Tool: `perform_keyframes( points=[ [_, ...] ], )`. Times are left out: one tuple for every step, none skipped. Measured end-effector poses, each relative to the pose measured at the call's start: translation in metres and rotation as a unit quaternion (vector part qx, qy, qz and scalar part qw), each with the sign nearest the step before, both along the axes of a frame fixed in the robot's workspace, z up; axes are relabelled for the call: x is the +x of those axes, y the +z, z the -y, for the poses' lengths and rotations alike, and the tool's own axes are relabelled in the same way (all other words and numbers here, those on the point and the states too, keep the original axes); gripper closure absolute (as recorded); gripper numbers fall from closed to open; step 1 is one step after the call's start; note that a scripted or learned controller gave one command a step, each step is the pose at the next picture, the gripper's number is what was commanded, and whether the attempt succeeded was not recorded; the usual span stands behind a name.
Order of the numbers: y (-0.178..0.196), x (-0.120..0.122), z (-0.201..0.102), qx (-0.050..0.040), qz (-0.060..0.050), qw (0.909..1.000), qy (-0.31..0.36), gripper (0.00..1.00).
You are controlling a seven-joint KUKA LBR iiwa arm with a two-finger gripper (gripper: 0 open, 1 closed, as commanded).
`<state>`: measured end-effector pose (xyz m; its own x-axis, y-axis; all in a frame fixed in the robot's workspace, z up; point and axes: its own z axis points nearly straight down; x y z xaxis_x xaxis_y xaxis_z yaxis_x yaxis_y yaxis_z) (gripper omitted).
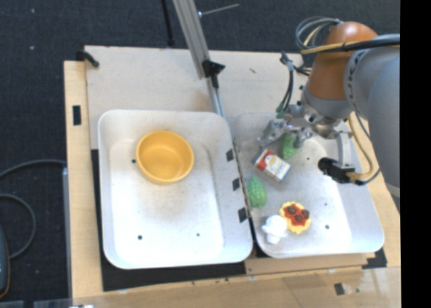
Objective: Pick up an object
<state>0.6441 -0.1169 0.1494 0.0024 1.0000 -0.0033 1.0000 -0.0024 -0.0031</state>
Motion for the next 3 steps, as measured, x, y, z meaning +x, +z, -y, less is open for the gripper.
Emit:
perform_keyframes(
  points=[
    [-0.049, -0.001, 0.002, 0.0003, 0.001, 1.0, 0.0, 0.0],
    [-0.037, 0.001, 0.002, 0.0009, 0.003, 1.0, -0.002, 1.0],
    [0.024, 0.008, 0.0, 0.0013, 0.005, 1.0, 0.003, 1.0]
  ],
)
